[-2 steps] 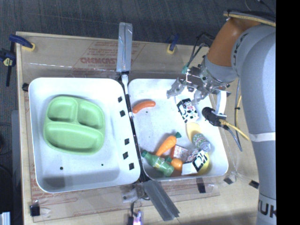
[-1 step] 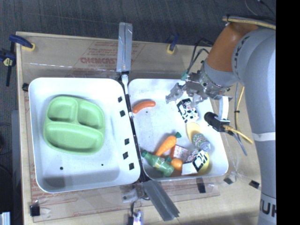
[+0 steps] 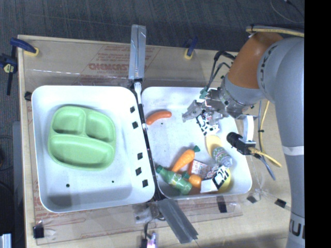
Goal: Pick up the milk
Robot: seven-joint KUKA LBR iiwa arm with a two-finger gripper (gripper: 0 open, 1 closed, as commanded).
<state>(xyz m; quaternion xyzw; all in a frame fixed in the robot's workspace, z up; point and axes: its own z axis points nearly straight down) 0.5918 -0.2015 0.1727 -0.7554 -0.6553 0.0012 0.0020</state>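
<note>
On the table (image 3: 77, 61) sit two white bins (image 3: 170, 97). Left of the right bin, one green divided plate (image 3: 83, 137). Inside it: one sausage (image 3: 158, 116), two carrots (image 3: 183, 160), one green bottle (image 3: 173, 179), and the cow-patterned milk carton (image 3: 208, 125) pinched in the pincer (image 3: 208, 119).

The surface (image 3: 103, 61) is pale wood with faint red print at the back. Two white bins sit on it side by side, touching: the left bin (image 3: 57, 192) and the right bin (image 3: 168, 94). Blue clamps (image 3: 23, 46) grip its far edge.
</note>
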